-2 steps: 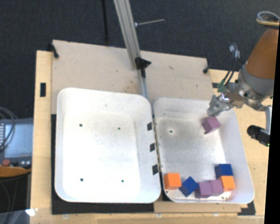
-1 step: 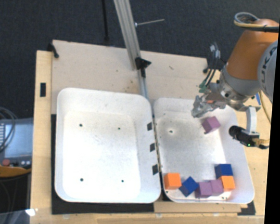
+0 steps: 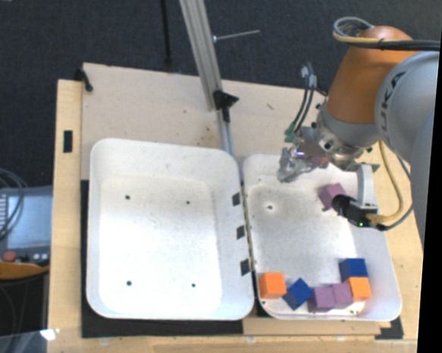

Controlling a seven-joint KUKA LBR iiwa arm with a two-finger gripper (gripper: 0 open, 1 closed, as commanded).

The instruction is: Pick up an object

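Tool (image 3: 292, 168) low over far end of right bin (image 3: 278, 222), nothing seen in its grip; finger spread cannot be told.

Purple block (image 3: 331, 195) lies just beside tool. Orange block (image 3: 273, 284), blue block (image 3: 299, 292), more purple, orange, blue cubes crowd near edge. Left bin (image 3: 160, 228) alongside.

Only 1 piece of lettering shows: dark capital letters run down the grey casing of the arm (image 3: 411, 88), just below the orange band (image 3: 363, 69), near the right side of the camera view; they are seen at a slant and partly cut off, so they look like part of the maker's name but cannot be read with certainty; the small screen of the handheld unit (image 3: 19, 221) at the left edge is too blurred to yield any text; the blocks and bins bear no legible marks.
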